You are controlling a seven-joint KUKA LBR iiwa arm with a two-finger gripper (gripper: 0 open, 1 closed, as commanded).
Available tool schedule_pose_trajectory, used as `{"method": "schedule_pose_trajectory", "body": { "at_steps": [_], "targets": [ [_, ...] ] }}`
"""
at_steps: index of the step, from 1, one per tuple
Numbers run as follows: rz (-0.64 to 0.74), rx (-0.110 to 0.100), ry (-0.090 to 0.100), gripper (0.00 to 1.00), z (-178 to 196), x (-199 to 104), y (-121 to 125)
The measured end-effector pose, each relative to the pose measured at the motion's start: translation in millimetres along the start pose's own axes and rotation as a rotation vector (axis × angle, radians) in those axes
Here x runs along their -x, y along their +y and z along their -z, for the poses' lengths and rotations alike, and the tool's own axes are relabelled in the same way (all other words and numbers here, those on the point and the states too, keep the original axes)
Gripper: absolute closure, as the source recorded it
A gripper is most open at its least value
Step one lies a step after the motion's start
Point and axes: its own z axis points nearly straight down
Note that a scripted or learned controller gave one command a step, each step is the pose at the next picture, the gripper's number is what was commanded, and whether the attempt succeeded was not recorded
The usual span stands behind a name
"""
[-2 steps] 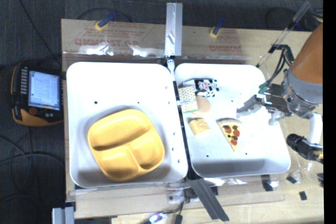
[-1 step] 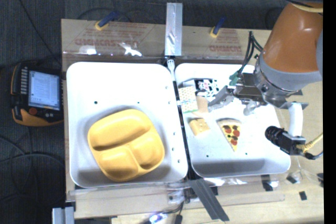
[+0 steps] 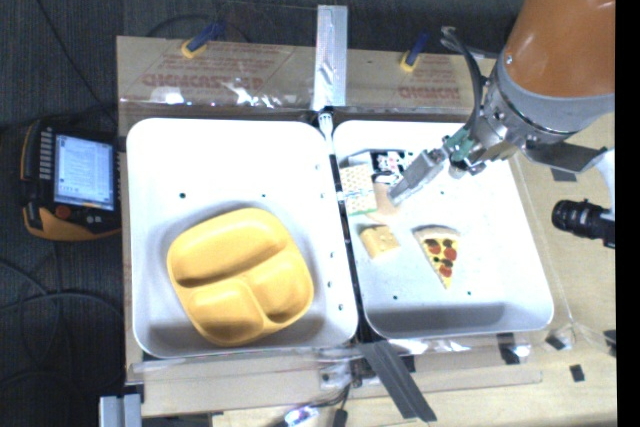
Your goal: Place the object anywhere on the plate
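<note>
My gripper (image 3: 388,198) is down near the left wall of the right bin (image 3: 500,315), its long body slanting up and to the right toward my orange-banded wrist. The tips sit among a small clutter there: a patterned card (image 3: 353,179), a black-and-white item (image 3: 385,160), and something small and orange-tan (image 3: 381,202) right at the tips, which may be what I am reaching for. I cannot tell whether I have closed on anything. Just below lies a tan cracker-like square (image 3: 378,241), and to its right a toy pizza slice (image 3: 440,253), its point aimed down and to the right. The yellow divided plate (image 3: 239,273) lies to my left in the left bin (image 3: 160,145), across the shared wall.
</note>
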Motion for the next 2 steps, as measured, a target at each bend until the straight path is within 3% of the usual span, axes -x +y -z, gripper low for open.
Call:
{"method": "schedule_pose_trajectory", "body": {
  "at_steps": [1,2],
  "targets": [
    [0.149,0.001,0.0,0.0,43.7,-38.8,37.0],
    [0.149,0.001,0.0,0.0,43.6,-38.8,37.0]
  ]
}}
